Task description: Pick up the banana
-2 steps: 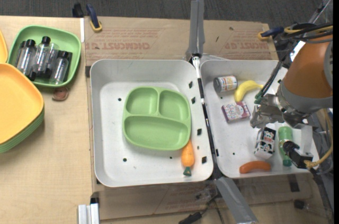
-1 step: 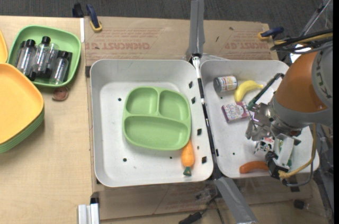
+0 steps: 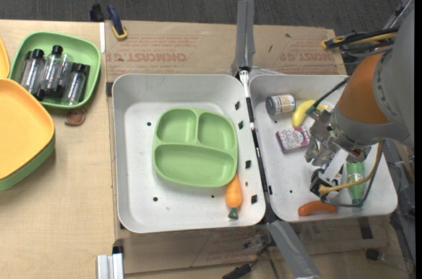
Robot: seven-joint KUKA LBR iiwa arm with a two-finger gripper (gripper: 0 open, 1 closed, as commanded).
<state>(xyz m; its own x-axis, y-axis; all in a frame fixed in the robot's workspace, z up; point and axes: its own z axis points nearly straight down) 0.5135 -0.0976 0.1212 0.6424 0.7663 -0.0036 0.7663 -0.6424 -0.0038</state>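
Orange carrot [image 3: 233,194] beside green plate [image 3: 195,147]; banana [image 3: 301,112] in right bin [image 3: 282,205].

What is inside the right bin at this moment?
The right bin holds a banana, a small can, a purple packet, a green bottle and an orange carrot-like piece. The arm covers part of the floor, so anything beneath it is hidden.

The banana [image 3: 301,113] was yellow, the divided plate [image 3: 195,148] pale green, the carrot [image 3: 233,192] orange with a green top, both bins [image 3: 125,139] white, the worktop [image 3: 53,225] tan.
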